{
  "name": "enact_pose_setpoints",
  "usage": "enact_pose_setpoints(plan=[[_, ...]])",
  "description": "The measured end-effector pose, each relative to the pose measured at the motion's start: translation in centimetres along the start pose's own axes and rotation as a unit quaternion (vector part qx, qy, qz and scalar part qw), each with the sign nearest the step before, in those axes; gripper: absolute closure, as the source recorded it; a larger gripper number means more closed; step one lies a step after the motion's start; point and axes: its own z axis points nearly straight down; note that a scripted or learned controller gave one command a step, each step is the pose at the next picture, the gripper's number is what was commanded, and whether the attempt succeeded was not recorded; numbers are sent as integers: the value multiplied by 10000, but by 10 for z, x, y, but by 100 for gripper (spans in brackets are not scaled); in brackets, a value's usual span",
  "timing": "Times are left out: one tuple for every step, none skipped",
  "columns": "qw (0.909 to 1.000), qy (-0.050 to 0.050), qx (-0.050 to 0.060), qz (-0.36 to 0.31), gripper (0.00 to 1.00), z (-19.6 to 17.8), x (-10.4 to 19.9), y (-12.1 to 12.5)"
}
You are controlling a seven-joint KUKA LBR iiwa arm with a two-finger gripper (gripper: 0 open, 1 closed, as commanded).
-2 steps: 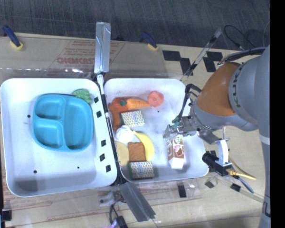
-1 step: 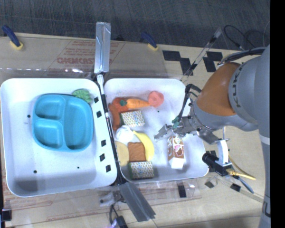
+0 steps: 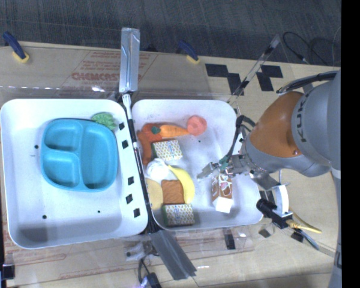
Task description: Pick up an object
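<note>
**Arm lowered over a small carton in the right bin**

The small carton (image 3: 222, 192), brown and white, lies in the right bin (image 3: 219, 110), close to that bin's right wall and toward its near edge. Judged from the task, it is the likeliest object for pickup, since the hand (image 3: 223, 168) sits directly over its upper end. Whether the hand is released, clenched or grasping the carton cannot be told; the wrist hardware hides the contact.

To the left of the carton, apart from it, lies a cluster of toy foods: a banana (image 3: 185, 182), a slice of toast (image 3: 173, 191), a patterned block (image 3: 179, 214) at the near edge, a second patterned block (image 3: 168, 150), and beyond that an orange carrot (image 3: 159, 131) and a pink round piece (image 3: 196, 124). The carton's isolation from this cluster probably explains the approach, as it leaves room on both sides.

Farther left of the carton, past the divider, the left bin (image 3: 18, 179) holds a blue sectioned plate (image 3: 80, 153) with a green item (image 3: 107, 120) at its far corner. The grey arm (image 3: 288, 138) enters from the carton's right, across the bench (image 3: 42, 68).
</note>
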Motion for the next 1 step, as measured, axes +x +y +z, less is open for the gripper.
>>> enact_pose_setpoints(plan=[[10000,-73,-56,5,100,-16,-6,3]])
